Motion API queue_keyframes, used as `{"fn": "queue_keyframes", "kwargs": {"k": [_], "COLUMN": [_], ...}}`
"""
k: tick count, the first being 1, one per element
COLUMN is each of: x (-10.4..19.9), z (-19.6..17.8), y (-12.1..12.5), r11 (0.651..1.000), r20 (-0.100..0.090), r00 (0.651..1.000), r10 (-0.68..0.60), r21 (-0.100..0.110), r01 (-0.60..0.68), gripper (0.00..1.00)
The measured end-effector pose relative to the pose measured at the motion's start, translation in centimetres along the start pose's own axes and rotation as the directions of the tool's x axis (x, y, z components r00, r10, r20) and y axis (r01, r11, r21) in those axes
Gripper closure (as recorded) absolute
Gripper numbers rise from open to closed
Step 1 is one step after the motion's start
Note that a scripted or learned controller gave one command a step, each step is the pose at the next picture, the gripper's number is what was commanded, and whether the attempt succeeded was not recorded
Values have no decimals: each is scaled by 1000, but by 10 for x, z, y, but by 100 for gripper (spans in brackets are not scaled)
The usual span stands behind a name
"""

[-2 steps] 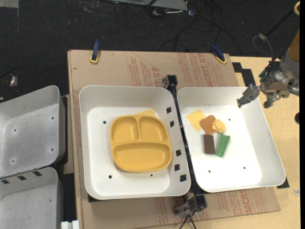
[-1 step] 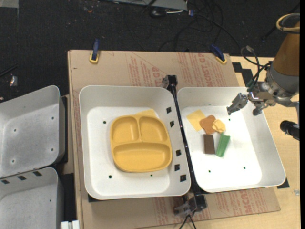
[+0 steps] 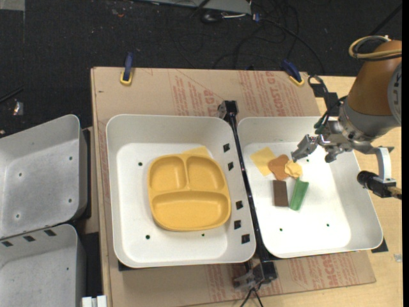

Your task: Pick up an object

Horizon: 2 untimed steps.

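Spread wide with nothing between its fingers, the pincer (image 3: 317, 148) hangs over the right bin (image 3: 358, 232), just beside and up-right of the small pile there. That pile has a pale yellow piece (image 3: 261, 158), an orange-brown piece (image 3: 278, 165), a dark brown block (image 3: 280, 193) and a green block (image 3: 298, 195). Left of this bin, the other bin (image 3: 121, 171) holds a yellow divided tray (image 3: 188, 192).

yellow tray (image 3: 189, 194) | green block (image 3: 298, 195) | brown block (image 3: 280, 193) | white bins (image 3: 121, 171)
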State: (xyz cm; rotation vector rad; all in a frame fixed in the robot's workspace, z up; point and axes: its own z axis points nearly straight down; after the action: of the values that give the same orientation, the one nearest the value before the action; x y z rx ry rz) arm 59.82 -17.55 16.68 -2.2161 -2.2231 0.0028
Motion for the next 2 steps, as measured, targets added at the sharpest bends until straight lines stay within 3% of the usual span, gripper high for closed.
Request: {"fn": "queue_keyframes", "kwargs": {"k": [1, 2], "x": [-3, -3], "z": [45, 32], "y": [-5, -4], "r11": [1000, 1000], "r20": [0, 2], "r00": [1000, 1000], "r10": [5, 4], "r21": [1, -5], "r01": [-5, -4], "gripper": [0, 100]}}
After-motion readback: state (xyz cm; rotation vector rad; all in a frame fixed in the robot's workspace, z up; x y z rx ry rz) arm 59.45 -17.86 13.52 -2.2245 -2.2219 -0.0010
